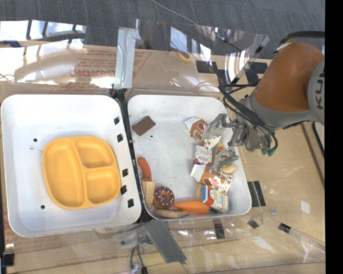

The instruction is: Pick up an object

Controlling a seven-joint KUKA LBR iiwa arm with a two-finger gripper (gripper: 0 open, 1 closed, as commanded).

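The metal two-finger claw (224, 136), fingers apart and holding nothing, hangs over the crowded pile of small printed snack packets (208, 153) at the right side of the right shallow white bin (166, 104); closing here risks pinching several packets or slipping off.

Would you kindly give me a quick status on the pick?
Hand low over right bin, above the snack packets; grip unclear. Nothing seen held. Carrot, donut by near wall. Yellow tray in left bin.
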